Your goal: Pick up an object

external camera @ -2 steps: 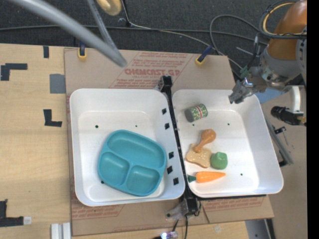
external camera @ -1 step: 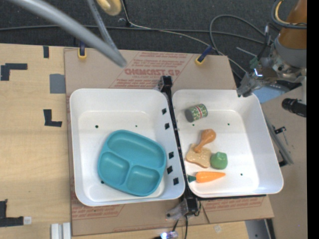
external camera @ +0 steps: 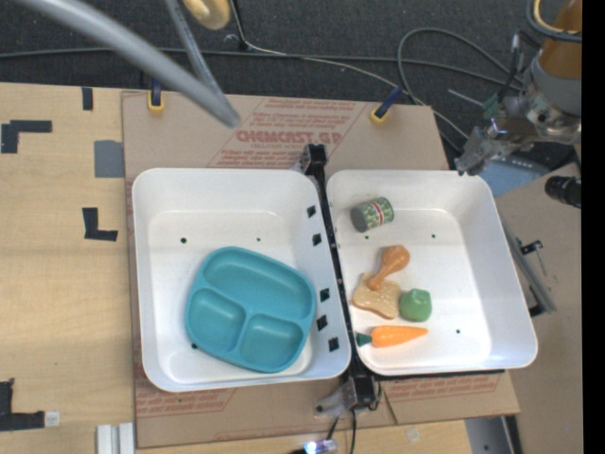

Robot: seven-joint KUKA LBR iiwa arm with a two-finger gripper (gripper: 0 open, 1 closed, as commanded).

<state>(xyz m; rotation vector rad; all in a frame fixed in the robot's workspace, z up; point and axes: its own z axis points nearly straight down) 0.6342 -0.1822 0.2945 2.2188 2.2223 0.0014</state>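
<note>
I see the arm [external camera: 558,55] parked off the right bin's [external camera: 477,197] far corner; its end effector's state I cannot tell. My pick is the can [external camera: 372,213], lying well apart from the clustered toys: descend straight, straddling it.

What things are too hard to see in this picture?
- Gripper, camera view: small and blurred near the right bin's far corner; finger state unreadable.
- Arm: cut off by the top right edge.
- Small can: label print too tiny to read.
- Flat tan toy: shape unclear, green toy touches it.
</note>
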